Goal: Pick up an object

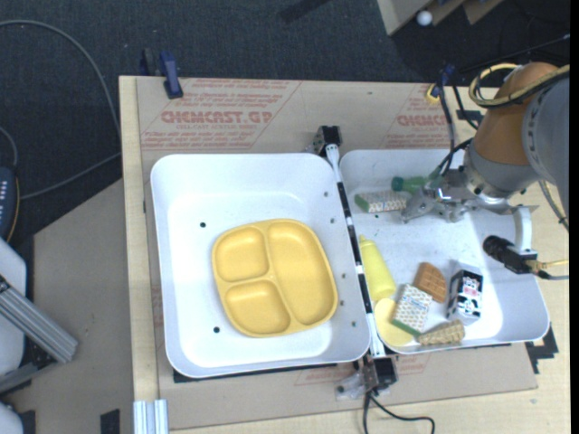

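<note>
Several small items crowd the right bin (534,319), and the claw (418,208), jaw state indeterminate, sits low beside a grey packet (384,204) and green piece (404,184); a nudge could slide either away, judging by that crowding.

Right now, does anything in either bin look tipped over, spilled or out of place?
Nothing looks spilled or damaged. The yellow divided plate lies flat, slightly askew, in the left bin; small items cluster loosely in the right bin.
</note>
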